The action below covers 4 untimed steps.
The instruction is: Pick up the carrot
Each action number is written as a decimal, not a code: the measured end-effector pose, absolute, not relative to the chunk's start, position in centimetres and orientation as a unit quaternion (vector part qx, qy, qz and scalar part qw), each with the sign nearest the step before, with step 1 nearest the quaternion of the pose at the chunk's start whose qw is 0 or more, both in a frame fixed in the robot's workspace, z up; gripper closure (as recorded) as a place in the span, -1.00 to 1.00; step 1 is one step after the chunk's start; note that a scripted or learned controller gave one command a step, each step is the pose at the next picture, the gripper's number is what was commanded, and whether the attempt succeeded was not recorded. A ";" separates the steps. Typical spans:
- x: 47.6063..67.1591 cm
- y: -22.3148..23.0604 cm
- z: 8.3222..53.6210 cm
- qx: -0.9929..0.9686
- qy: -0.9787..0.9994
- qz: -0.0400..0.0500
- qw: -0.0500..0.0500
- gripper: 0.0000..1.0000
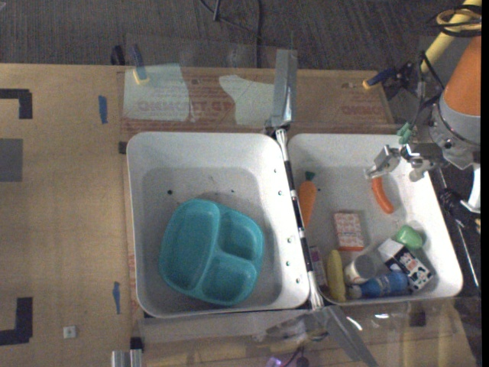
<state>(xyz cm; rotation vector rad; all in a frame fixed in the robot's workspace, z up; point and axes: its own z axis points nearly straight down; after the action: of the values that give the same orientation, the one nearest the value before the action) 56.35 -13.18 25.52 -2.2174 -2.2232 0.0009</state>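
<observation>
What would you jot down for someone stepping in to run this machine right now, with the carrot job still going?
Gripper: hanging over the top right part of the right bin; can't tell from this view whether it is open or shut, and nothing is visibly held.
Carrot: lying in the right bin, against its left wall, green top pointing away from the camera.
Near the gripper lies a small orange-red piece; it is not the carrot.
Done: nothing yet, carrot not lifted.
Left: move across to the carrot, grasp it, lift.

so the tray [211,251] sits in the left bin [145,205], carrot [307,197] in the right bin [336,145] along its left wall, gripper [397,165] over the far right.
</observation>
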 end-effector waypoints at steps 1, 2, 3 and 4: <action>52.6 -10.5 9.9 -0.652 -0.758 0.000 0.000 -1.00; 64.4 -10.2 11.4 -0.702 -0.712 -0.001 -0.002 -1.00; 57.5 -10.8 8.8 -0.676 -0.736 -0.002 -0.003 -1.00; 53.1 -10.0 19.9 -0.640 -0.768 -0.001 -0.001 -1.00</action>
<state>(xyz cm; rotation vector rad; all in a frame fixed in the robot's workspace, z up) 53.13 -10.03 19.88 -2.0123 -2.4155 -0.0020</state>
